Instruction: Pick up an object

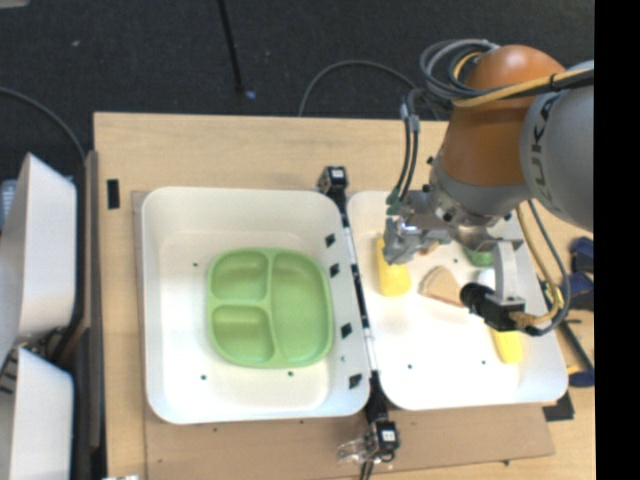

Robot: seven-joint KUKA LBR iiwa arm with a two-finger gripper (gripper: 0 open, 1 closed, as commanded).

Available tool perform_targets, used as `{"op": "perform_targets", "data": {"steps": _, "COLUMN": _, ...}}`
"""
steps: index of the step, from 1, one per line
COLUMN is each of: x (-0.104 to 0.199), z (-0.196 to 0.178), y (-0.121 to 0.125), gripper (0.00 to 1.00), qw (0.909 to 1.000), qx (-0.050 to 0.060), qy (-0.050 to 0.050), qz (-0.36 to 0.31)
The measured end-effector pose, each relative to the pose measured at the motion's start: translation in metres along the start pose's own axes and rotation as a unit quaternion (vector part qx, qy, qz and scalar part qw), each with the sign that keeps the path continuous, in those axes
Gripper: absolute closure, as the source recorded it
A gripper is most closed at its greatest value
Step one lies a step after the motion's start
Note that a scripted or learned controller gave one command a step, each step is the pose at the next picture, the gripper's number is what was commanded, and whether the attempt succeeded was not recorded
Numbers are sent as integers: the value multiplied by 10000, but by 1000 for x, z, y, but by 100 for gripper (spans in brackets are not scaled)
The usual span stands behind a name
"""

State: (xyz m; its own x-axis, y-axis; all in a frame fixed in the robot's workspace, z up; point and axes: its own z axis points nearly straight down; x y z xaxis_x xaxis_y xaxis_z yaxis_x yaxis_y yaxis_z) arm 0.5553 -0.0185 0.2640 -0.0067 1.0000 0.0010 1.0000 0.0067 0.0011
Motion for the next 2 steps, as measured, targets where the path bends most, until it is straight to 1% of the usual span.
{"op": "perform_targets", "data": {"steps": 1, "x": 53, "z": 15, "y": -1, "gripper": 100, "qw": 10000, "qx": 10, "qy": 1, "qz": -4}}
{"op": "perform_targets", "data": {"steps": 2, "x": 95, "z": 20, "y": 5, "gripper": 100, "qw": 10000, "qx": 1, "qy": -5, "qz": 3}}
